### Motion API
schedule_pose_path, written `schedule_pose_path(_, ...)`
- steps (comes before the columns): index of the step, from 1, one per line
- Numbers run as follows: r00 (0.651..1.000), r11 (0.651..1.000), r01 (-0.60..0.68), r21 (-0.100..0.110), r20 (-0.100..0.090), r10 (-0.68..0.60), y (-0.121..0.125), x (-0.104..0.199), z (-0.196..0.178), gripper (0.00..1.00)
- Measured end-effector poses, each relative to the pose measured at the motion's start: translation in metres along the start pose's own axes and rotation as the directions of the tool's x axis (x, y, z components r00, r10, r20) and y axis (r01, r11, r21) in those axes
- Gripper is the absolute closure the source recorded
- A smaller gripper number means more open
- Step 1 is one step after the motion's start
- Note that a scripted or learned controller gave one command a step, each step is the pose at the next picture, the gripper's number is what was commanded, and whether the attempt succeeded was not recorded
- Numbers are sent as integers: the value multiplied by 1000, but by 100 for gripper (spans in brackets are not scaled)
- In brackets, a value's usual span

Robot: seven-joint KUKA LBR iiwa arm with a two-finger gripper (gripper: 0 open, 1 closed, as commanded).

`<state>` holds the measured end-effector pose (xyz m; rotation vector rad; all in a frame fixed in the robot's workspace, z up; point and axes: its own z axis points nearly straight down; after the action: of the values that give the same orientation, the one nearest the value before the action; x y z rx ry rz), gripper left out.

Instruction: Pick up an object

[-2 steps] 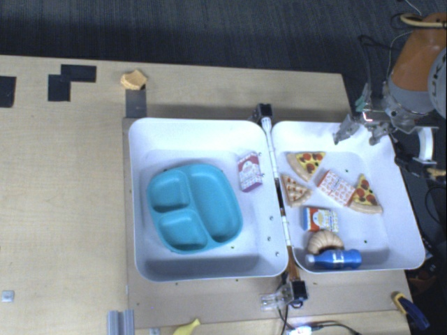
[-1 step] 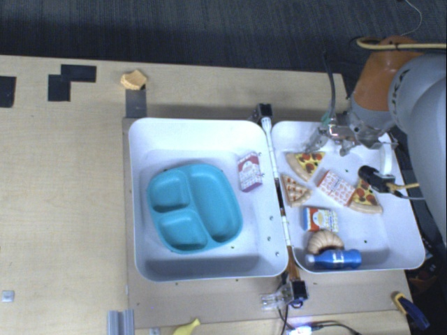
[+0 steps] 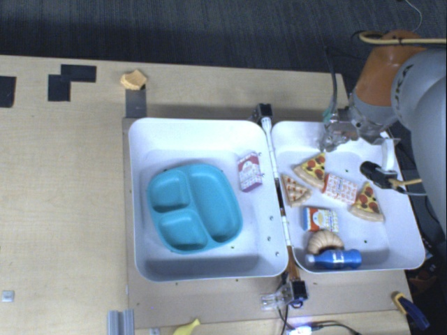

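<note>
the gripper (image 3: 334,135) hangs over the far end of the right bin (image 3: 405,246); whether it holds anything cannot be told. the nearest pizza slice (image 3: 312,169) lies just at its 7 o'clock, a waffle piece (image 3: 341,188) at 6, a blue bottle (image 3: 337,259) far below at 6.

From my seat the arm (image 3: 412,82) runs off the right edge, so I see just its orange band and grey wrist. The gripper (image 3: 334,137) hangs over the far edge of the right bin (image 3: 401,250), too small and blurred for me to read. The croissant (image 3: 325,240) covers the near end of the small carton (image 3: 320,219). I cannot read the red packet (image 3: 249,171) in the left bin (image 3: 140,208). A yellow scrap (image 3: 187,326) is cut by the bottom edge.
</note>
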<state>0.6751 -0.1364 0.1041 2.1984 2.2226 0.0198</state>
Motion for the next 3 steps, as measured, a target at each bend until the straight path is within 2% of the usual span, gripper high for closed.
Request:
schedule_pose_path(1, 1000, 1000, 0, 1, 0, 0, 0, 0, 0, 0)
schedule_pose_path(2, 1000, 1000, -5, 14, -3, 5, -57, 48, 16, 0)
schedule_pose_path(3, 1000, 1000, -4, 7, -2, 4, -55, 48, 4, 100)
